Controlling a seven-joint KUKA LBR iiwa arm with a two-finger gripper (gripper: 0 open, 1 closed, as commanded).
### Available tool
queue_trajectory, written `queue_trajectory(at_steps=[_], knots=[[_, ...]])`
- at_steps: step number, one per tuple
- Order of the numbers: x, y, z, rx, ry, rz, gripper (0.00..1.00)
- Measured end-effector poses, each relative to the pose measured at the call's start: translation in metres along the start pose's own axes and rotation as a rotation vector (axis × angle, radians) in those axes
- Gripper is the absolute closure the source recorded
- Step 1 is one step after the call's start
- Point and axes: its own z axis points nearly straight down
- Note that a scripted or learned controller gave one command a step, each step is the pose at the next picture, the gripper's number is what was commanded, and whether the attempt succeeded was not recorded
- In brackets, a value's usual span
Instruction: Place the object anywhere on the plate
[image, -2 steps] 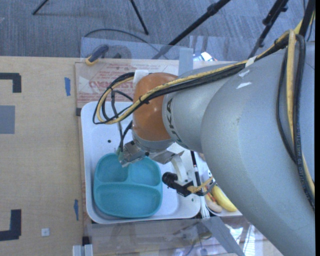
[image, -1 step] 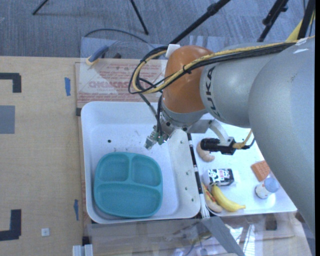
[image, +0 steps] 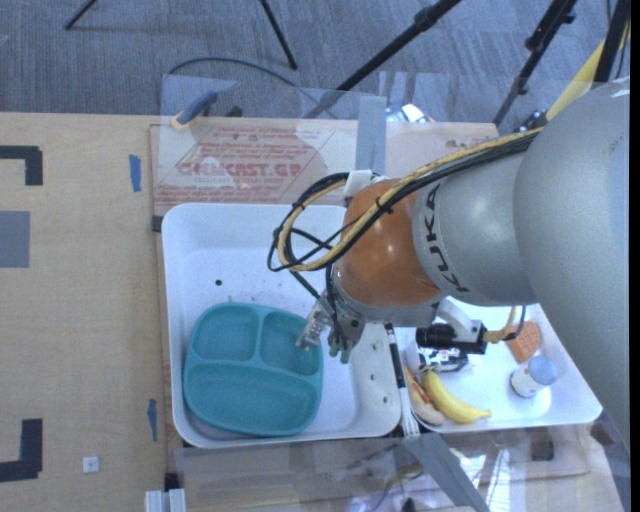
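Well right of claw (image: 330, 338): banana (image: 452, 398)

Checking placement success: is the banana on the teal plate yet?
No. The banana lies in the right bin, while the teal plate sits in the left bin.

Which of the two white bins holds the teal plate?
The left bin: the teal divided plate lies in it, under the gripper. The right bin holds a banana instead.
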Motion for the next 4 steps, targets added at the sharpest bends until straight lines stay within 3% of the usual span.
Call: queue_trajectory(at_steps=[1,2,3,4], knots=[[-0.092,-0.057,-0.080,0.035,0.062,-0.029,1.00],[-0.046,-0.044,-0.084,0.024,0.057,-0.257,1.00],[-0.044,-0.045,-0.082,0.028,0.067,-0.259,0.00],[-0.046,-0.044,-0.093,0.024,0.062,-0.257,1.00]])
